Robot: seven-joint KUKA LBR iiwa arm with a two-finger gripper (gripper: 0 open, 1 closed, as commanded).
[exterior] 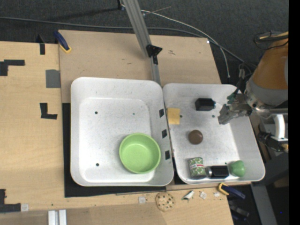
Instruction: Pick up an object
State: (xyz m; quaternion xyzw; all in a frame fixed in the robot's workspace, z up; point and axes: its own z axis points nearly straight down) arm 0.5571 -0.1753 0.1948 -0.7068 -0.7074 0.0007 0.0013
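My hand (229, 112) hangs over the right-hand bin (243, 139), near its far right side, with my grey wrist and orange band behind it at the right of the view. I cannot tell how it is set, and I see nothing caught in it. Just to its left, apart from it, lies a small black block (204, 104). Nearer the middle of the bin floor sits a brown ball (195, 136). A yellow sponge (174, 116) rests against the bin's left wall. Along the near edge lie three things in a row: a small can with a green and white label (196, 167), whose print is too small to read, a black cylinder (218, 172) touching it, and a green round piece (237, 168) at the corner. The left-hand bin (93, 97) holds a green bowl (139, 153), upright, in its near right corner. On the surface (28, 139) in front of the bins lies a speckled cookie-like disc (163, 201).
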